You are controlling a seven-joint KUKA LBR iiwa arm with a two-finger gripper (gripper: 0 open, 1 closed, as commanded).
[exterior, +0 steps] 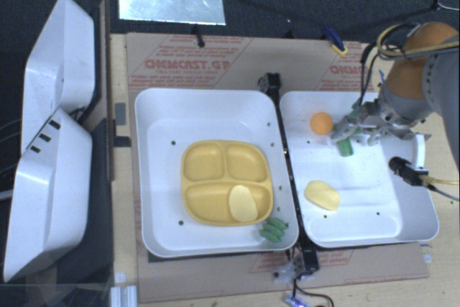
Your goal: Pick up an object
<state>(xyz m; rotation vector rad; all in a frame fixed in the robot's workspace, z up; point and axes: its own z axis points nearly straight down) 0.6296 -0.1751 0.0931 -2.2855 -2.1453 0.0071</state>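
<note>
Camera view: end effector (pixel 350 134) lowered into the right bin (pixel 374 223).
A green piece (pixel 346 147) is seen at its fingertips; whether it is gripped cannot be told. An orange ball (pixel 321 123) lies just beside, a yellow piece (pixel 322 195) nearer the front.

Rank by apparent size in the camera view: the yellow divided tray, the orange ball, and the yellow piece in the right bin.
1. Yellow divided tray, by far the largest.
2. Yellow piece in the right bin.
3. Orange ball, somewhat smaller.
</note>
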